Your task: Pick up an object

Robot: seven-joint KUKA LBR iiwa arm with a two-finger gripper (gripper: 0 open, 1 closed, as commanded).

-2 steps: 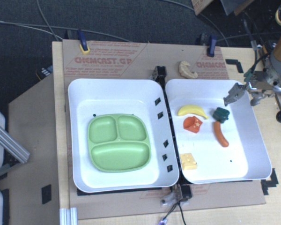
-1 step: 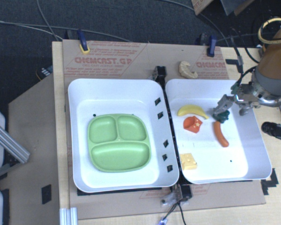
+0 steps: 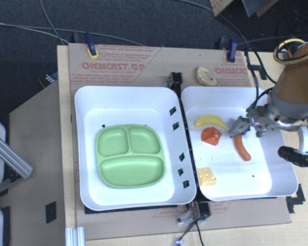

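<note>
The right bin [image 3: 277, 183] holds several small items. A yellow banana [image 3: 210, 121] lies near its left wall, with a red strawberry-like piece [image 3: 211, 136] just below it. A red-orange sausage [image 3: 243, 149] lies slanted in the middle. A yellow cheese wedge [image 3: 207, 176] rests in the front left corner. My gripper [image 3: 240, 126] reaches in from the right and hangs over the sausage's upper end, to the right of the banana. I see nothing lifted in it.
The left bin [image 3: 87, 106] bears a green divided plate [image 3: 130, 156]. A tan object [image 3: 206, 76] lies on the board behind the right bin. Blue clamps [image 3: 92, 48] grip the board's far edge. Cables run along the right side.
</note>
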